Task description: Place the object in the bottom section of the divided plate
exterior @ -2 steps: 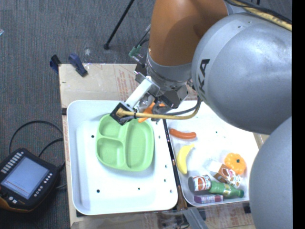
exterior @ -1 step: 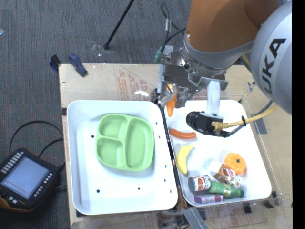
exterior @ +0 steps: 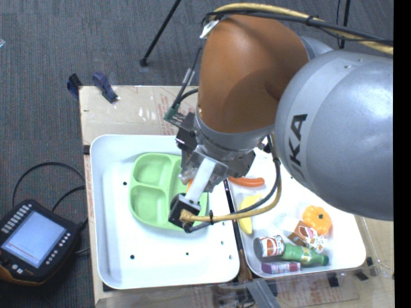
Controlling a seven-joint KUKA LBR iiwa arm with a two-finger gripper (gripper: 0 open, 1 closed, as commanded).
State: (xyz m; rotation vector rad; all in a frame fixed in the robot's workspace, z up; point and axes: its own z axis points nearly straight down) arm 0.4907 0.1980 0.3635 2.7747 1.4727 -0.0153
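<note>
A light green divided plate (exterior: 151,191) lies in the left white bin (exterior: 112,236), with two sections showing on its left side. The arm's wrist covers the plate's right part. My gripper (exterior: 190,171) hangs over the plate's right side, mostly hidden under the big orange and grey wrist. I cannot tell whether anything is held. A small orange sliver (exterior: 190,183) shows just below the gripper, and what it is stays unclear.
The right bin (exterior: 350,249) holds an orange carrot-like piece (exterior: 249,181), a yellow banana (exterior: 247,212), an orange pumpkin (exterior: 318,218), a red-labelled can (exterior: 270,246), a green bottle (exterior: 303,256) and a purple packet (exterior: 280,268). A teach pendant (exterior: 32,239) lies at the left on the floor.
</note>
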